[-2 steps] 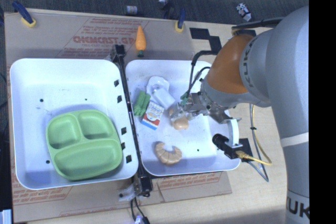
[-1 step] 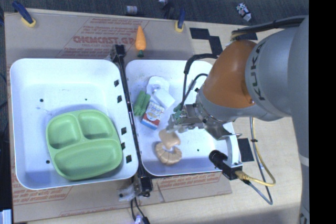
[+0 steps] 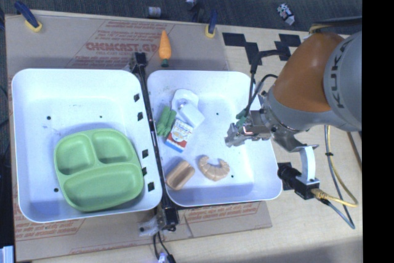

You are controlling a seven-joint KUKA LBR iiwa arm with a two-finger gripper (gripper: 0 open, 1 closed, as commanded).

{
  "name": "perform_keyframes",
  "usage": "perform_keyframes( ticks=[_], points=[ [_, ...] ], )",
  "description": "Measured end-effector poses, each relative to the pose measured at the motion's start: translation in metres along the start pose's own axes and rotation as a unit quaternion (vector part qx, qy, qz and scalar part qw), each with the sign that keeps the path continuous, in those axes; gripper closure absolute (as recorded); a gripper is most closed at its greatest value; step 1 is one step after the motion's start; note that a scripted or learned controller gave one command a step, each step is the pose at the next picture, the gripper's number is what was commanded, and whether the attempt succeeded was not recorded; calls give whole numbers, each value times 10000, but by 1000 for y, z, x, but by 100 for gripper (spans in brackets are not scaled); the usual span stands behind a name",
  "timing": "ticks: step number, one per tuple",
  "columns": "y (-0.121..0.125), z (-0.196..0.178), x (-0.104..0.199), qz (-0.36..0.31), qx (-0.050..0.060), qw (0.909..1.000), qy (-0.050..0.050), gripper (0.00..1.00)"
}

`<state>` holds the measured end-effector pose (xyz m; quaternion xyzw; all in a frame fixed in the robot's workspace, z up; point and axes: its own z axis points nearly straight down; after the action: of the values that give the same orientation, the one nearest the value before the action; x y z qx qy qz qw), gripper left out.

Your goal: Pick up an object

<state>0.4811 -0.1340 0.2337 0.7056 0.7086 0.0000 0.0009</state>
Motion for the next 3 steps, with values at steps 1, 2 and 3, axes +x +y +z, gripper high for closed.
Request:
perform_keyframes(
  ticks=[1,2,3],
  points=[
    [-5,10,-16,-6,20,10000,6,100],
    [-3,-9,6,-11,-8,10000,2,100],
    [-5,9,-15,-8,20,10000,5,100]
  ],
)
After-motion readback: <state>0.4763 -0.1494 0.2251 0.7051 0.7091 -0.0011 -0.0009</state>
